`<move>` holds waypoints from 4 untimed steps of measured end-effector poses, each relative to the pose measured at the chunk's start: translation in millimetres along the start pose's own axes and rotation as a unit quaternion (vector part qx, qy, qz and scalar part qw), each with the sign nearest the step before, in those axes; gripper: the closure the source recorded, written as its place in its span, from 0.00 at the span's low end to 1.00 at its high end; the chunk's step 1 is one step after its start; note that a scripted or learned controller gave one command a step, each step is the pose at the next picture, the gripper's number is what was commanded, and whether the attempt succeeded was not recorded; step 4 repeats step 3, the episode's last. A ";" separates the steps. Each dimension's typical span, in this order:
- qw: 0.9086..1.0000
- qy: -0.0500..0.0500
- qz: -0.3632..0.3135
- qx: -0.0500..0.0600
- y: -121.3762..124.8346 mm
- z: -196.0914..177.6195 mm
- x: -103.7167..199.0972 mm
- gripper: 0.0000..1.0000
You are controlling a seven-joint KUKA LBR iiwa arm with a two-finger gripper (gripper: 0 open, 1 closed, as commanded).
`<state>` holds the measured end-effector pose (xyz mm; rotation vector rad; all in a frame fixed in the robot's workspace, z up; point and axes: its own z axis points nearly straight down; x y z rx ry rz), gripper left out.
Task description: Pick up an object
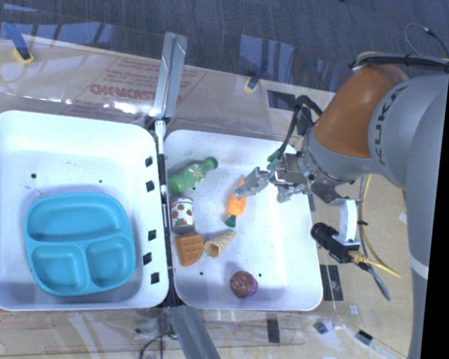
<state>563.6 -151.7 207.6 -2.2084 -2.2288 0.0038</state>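
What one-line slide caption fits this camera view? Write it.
KUKA arm's tool poised over the right bin beside the toy carrot; blue divided tray in the left bin.

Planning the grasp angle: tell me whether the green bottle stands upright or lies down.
Lying down. The green bottle rests on its side in the right bin, neck pointing up-right toward the far wall.

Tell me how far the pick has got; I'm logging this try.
Done: the end effector has reached into the right bin, right above the carrot. In hand: nothing visibly lifted; the carrot lies on the bin floor. Left: closing on an object and raising it. The green bottle, can, waffle, cone and purple ball lie untouched.
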 end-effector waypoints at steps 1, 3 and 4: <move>0.998 -0.001 0.059 -0.002 24.8 116.4 7.1 0.00; 0.999 0.000 0.049 -0.001 29.9 15.8 84.3 1.00; 0.999 0.000 0.049 -0.001 29.9 15.8 84.3 1.00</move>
